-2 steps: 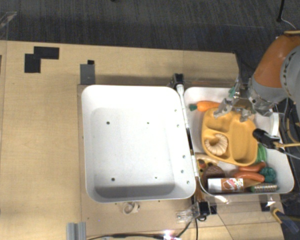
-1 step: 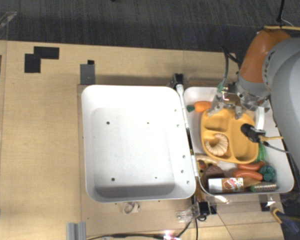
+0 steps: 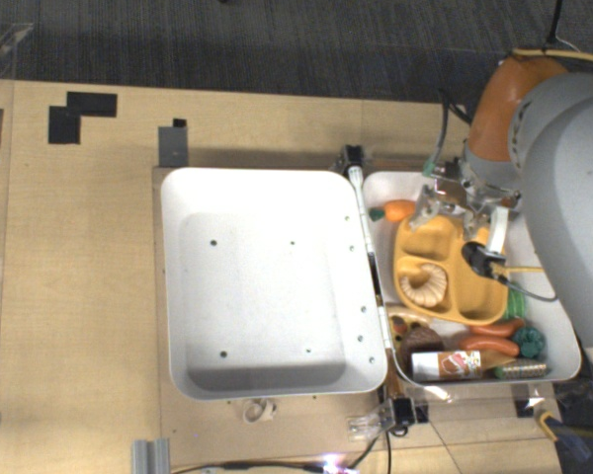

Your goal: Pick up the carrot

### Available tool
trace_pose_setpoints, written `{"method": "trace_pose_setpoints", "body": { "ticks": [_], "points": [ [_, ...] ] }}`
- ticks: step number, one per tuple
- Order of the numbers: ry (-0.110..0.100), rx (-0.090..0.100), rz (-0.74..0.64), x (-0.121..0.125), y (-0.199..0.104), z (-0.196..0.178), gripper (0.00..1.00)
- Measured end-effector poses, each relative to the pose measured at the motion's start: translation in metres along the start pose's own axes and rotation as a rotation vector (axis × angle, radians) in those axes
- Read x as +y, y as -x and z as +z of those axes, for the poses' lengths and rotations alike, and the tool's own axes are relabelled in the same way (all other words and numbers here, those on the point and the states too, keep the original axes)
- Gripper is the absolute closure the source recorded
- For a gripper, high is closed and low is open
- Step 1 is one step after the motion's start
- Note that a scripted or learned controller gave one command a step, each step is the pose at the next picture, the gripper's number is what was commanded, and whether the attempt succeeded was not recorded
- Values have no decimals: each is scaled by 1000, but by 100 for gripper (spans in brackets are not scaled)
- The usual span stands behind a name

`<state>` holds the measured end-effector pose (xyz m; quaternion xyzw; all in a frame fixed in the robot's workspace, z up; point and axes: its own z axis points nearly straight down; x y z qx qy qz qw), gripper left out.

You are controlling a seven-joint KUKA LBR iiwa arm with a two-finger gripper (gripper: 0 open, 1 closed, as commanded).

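In the right bin (image 3: 571, 355), a small orange carrot (image 3: 400, 210) with a green end lies at the far left corner. A longer orange-red carrot-like piece (image 3: 492, 340) with a teal-green top lies near the front right. My gripper (image 3: 447, 203) hangs over the far part of this bin. It is just right of the small carrot and over the far edge of a yellow divided tray (image 3: 455, 299). Nothing shows held in it.
The yellow tray holds a pale ribbed shell-like piece (image 3: 423, 284). In front of it lie a brown lump (image 3: 415, 337), a bottle with a red and white label (image 3: 451, 364) and a dark stick (image 3: 520, 370). The left bin (image 3: 267, 275) is bare white. The arm covers the right side.
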<state>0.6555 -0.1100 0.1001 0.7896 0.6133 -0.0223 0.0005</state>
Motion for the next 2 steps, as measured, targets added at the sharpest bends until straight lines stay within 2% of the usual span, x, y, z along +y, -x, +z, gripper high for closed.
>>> {"method": "trace_pose_setpoints", "body": {
  "ticks": [1,2],
  "points": [
    [-4,8,203,-4,-6,1,0],
    [17,35,431,-17,-3,2,0]
  ]
}}
